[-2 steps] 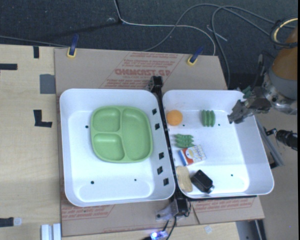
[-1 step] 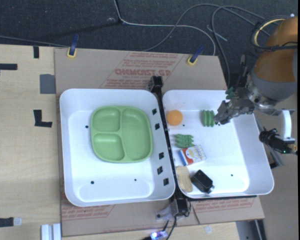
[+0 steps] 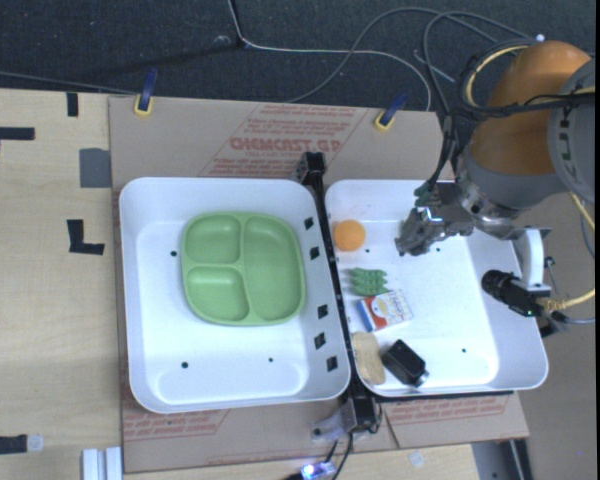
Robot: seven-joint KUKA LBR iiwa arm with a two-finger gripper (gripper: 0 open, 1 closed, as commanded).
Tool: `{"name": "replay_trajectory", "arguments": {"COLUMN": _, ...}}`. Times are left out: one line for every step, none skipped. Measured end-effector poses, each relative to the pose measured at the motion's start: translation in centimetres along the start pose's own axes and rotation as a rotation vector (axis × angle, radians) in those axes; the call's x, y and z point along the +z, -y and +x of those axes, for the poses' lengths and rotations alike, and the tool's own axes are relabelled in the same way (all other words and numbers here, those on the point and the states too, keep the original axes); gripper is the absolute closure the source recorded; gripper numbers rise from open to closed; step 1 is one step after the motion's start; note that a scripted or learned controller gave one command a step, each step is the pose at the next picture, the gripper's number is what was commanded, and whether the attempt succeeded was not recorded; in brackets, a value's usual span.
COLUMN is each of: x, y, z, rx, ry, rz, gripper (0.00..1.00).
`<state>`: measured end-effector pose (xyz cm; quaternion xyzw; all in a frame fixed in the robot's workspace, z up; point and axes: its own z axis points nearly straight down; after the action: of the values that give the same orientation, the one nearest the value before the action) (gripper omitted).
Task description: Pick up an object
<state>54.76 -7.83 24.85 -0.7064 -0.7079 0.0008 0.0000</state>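
Observation:
The right bin (image 3: 480, 368) holds an orange ball (image 3: 349, 235) near its left wall, a green leafy piece (image 3: 366, 281) below it, a small white packet with red and blue print (image 3: 383, 311), a tan oblong piece (image 3: 368, 357) and a black block (image 3: 405, 362) near the front. My gripper (image 3: 417, 236) hangs over the upper middle of this bin, to the right of the orange ball and apart from it. I see nothing between its dark fingers.
The left bin (image 3: 150, 268) bears a green divided plate (image 3: 244, 268). A black divider with clips (image 3: 320, 258) runs between the bins. Cables trail across the dark floor behind the bench, and the arm's body (image 3: 520, 118) looms over the right bin's far right corner.

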Motion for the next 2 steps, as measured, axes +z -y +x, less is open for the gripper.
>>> {"name": "replay_trajectory", "arguments": {"x": 1.7, "y": -0.2, "z": 5.0, "rx": -0.001, "ry": -0.001, "rz": 0.001, "gripper": 1.00}}
{"name": "replay_trajectory", "arguments": {"x": 2.9, "y": -0.3, "z": 10.6, "rx": -0.001, "ry": 0.000, "rz": 0.002, "gripper": 1.00}}
